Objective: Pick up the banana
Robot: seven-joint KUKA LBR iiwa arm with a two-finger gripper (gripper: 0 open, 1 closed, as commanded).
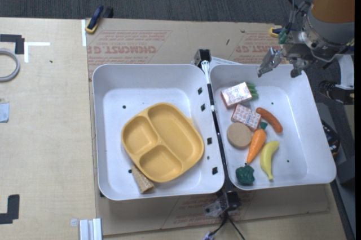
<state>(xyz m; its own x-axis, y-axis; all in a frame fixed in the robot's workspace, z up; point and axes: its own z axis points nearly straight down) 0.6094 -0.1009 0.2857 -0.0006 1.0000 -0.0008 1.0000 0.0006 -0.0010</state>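
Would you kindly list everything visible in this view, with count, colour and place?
bins: two, white, side by side on the bench
divided plate: one, yellow, left bin
wafer-like piece: one, tan, under the plate's near edge
banana: one, yellow, right bin, near side
carrot: one, orange, beside the banana
broccoli: one, green, near corner
sausage: one, red-orange, right bin
round disc: one, tan
small boxes: two, white and red
cardboard sheet: one, brown, under the bins
gripper: one, grey, above the right bin's far edge

Grey arm with an orange band, black cables, metal tool.
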